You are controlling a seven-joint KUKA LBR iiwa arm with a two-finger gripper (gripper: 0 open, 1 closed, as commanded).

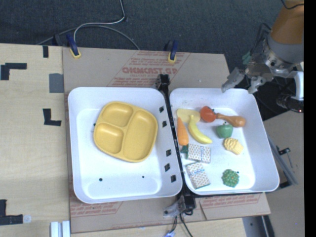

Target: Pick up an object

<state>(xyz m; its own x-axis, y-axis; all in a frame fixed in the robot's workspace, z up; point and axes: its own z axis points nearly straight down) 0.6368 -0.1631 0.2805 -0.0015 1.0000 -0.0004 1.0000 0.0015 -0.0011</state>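
Nearest the camera, at the near edge of the right bin (pixel 261 147), lie a green broccoli floret (pixel 230 177) and, left of it, 2 small patterned packets, one (pixel 198 175) just nearer than the other (pixel 199 153); their print is too small to read. Farther in sit a yellow corn cob (pixel 233 145), a small green pepper-like piece (pixel 224 130), a banana (pixel 199 132) and an orange carrot (pixel 182 131) lying close along the bin's left wall. A pale yellow piece (pixel 185 114) is partly covered by the banana and carrot, so its shape is hard to tell. At the far side a red-and-tan piece (pixel 221 116), perhaps a drumstick, lies across the bin. All these objects rest on the bin floor, none lifted. 1 yellow divided plate (pixel 125 131) with 3 compartments fills much of the left bin (pixel 79 132), and black clips (pixel 168 154) run down the seam where the 2 bins meet. Both bins stand on a printed cardboard sheet (pixel 143 65) held by 2 blue-and-yellow clamps (pixel 172 52) at its far edge, with a white cable (pixel 106 21) looping beyond. The gripper (pixel 243 82) hangs above the far right corner of the right bin, outside its rim and well apart from the toys; its 2 grey fingers (pixel 231 81) are spread apart with nothing between them. The arm (pixel 289 28) above it is cut off by the frame's top right corner.
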